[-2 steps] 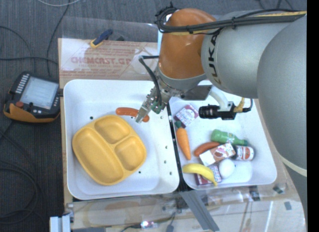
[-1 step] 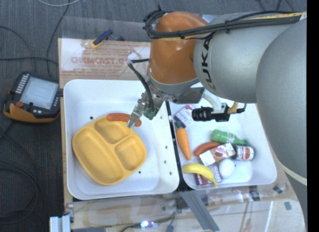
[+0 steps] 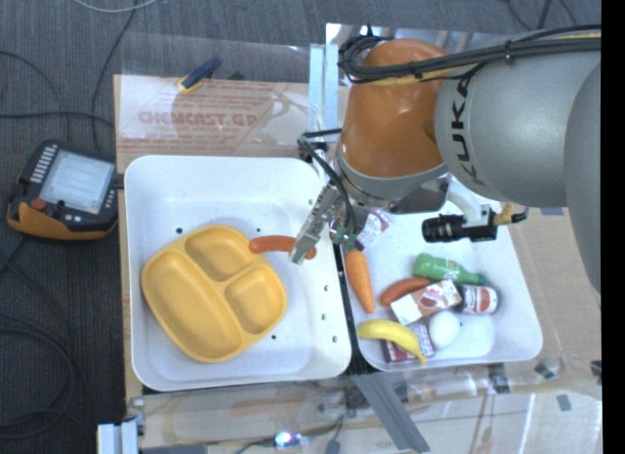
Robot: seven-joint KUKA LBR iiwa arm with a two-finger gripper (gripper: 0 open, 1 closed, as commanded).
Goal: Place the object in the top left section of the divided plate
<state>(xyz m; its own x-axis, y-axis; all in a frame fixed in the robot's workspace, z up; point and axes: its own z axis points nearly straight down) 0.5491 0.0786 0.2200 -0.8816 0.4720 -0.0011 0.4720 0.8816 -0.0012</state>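
A yellow divided plate (image 3: 213,291) lies in the left bin (image 3: 166,184), with its top left section (image 3: 217,250) nearest the bin's middle. An orange-red toy sausage (image 3: 271,244) sits just past the plate's upper right rim, lying roughly level. My gripper (image 3: 305,247) reaches down from the orange wrist at the bin divider. Its narrow fingers cross the sausage's right end, and a bit of red shows on their far side. The fingers look shut on the sausage. Nothing lies in the plate's sections.
The right bin (image 3: 518,340) holds a carrot (image 3: 359,279), a banana (image 3: 391,333), a green bottle (image 3: 444,268), another red sausage (image 3: 400,289), a small can (image 3: 479,299), a white egg (image 3: 444,328) and a packet (image 3: 373,228). A teach pendant (image 3: 63,191) lies left of the bench.
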